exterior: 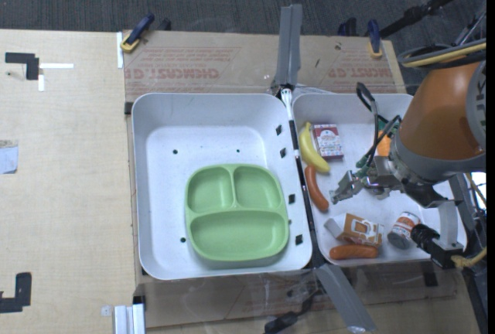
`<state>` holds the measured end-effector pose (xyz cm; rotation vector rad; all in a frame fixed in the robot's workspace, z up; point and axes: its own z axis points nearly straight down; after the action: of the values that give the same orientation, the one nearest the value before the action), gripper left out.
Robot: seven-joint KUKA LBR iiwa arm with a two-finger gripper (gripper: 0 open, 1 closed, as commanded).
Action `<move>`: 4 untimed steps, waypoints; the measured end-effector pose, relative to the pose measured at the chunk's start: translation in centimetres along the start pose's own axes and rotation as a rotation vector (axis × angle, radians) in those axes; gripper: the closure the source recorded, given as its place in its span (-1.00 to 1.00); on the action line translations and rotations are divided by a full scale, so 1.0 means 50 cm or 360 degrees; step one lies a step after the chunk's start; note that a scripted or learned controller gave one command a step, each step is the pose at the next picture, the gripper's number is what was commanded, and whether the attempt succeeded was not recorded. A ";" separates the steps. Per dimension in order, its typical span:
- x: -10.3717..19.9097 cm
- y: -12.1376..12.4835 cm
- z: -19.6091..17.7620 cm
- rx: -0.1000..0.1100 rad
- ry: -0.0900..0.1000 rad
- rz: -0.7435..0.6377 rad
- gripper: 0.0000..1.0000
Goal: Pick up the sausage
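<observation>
The arm (445,120) hides part of the right bin (348,104).

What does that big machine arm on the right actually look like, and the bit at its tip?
The bulky rounded arm has a broad orange band above a grey wrist section. Black and yellow cables loop around it. Its small metallic tool is silver-grey, made of thin angular parts.

The sausage (316,189) is a slim, reddish-orange link lying flat in the right bin, close to its left wall. It runs lengthwise top to bottom at a slight slant, its upper end just below the banana (312,148).
</observation>
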<state>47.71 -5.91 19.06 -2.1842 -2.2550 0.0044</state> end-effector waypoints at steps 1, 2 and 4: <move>0.001 0.000 0.000 0.0000 0.0000 -0.0205 -1.00; 0.113 0.031 -0.001 -0.0003 -0.0002 -0.0345 -1.00; 0.077 0.023 -0.002 0.0000 -0.0001 -0.0354 -1.00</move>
<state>48.75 -2.04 19.16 -1.9204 -2.4839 0.0047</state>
